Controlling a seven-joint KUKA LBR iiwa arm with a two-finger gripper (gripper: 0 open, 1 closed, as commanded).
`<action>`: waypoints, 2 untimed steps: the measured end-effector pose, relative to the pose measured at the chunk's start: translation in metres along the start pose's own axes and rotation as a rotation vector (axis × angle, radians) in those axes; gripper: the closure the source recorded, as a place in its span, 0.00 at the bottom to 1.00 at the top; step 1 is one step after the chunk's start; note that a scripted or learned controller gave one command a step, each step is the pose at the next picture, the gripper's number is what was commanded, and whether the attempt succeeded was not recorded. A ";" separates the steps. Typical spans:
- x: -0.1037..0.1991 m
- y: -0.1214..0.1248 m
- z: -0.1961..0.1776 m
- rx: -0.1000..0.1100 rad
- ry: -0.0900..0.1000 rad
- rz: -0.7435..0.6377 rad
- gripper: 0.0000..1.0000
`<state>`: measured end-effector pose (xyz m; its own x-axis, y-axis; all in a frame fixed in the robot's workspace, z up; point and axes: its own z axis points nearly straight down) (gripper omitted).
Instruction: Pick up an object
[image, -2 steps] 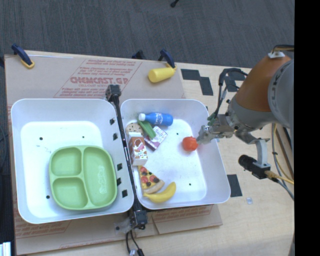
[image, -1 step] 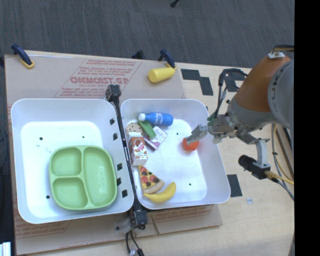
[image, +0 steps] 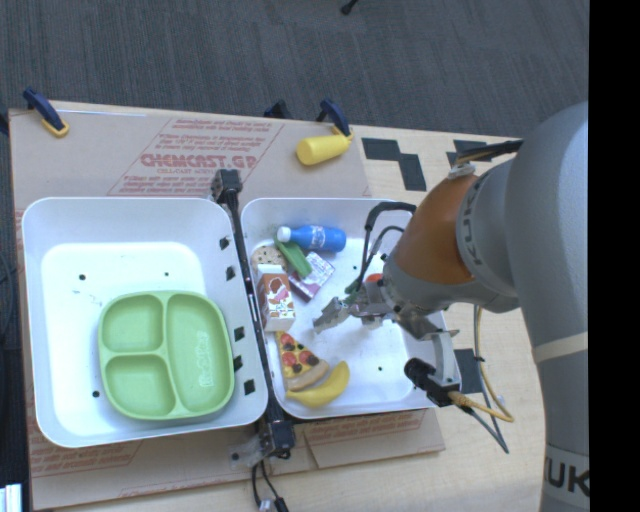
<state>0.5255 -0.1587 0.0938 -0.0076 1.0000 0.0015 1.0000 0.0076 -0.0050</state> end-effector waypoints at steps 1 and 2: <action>0.000 0.001 -0.011 0.000 -0.001 -0.004 1.00; -0.024 0.078 -0.023 -0.005 -0.001 0.002 1.00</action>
